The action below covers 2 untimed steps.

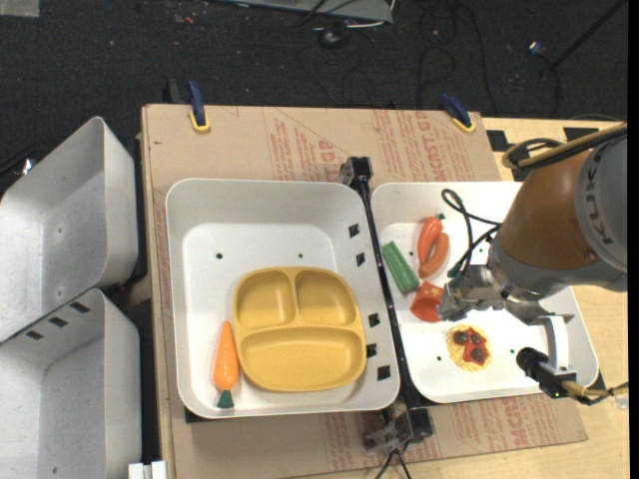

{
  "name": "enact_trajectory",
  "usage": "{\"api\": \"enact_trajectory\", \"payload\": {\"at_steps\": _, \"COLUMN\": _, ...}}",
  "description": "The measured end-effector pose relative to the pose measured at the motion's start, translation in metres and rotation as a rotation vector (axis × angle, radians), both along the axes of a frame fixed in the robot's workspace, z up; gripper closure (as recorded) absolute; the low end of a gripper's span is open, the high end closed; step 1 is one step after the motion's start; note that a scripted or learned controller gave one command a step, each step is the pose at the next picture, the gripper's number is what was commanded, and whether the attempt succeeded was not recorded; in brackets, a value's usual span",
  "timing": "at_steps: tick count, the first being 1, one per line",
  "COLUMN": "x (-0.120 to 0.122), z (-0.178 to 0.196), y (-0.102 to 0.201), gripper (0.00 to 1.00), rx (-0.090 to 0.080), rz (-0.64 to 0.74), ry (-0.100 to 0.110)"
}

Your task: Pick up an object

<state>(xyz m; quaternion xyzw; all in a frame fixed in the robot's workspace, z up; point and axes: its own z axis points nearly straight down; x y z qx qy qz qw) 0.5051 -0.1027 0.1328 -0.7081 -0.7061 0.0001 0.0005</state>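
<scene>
Hand [461, 305] low in right bin [574, 362], grip state impossible to tell. Best centred over red pepper piece [427, 302] just beside, then closed squarely.

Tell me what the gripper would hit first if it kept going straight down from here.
Probably the red toy piece beneath the gripper, in the right bin, next to the green stick. Depth is hard to judge from this slanted view.
</scene>
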Motion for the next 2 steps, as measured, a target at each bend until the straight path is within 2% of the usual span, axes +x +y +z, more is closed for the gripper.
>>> {"api": "enact_trajectory", "payload": {"at_steps": 1, "x": 0.001, "z": 0.044, "y": -0.006, "gripper": 1.0, "rx": -0.002, "rz": 0.002, "ry": -0.005}}
{"api": "enact_trajectory", "payload": {"at_steps": 2, "x": -0.001, "z": 0.104, "y": -0.013, "gripper": 1.0, "rx": -0.002, "rz": 0.005, "ry": -0.006}}
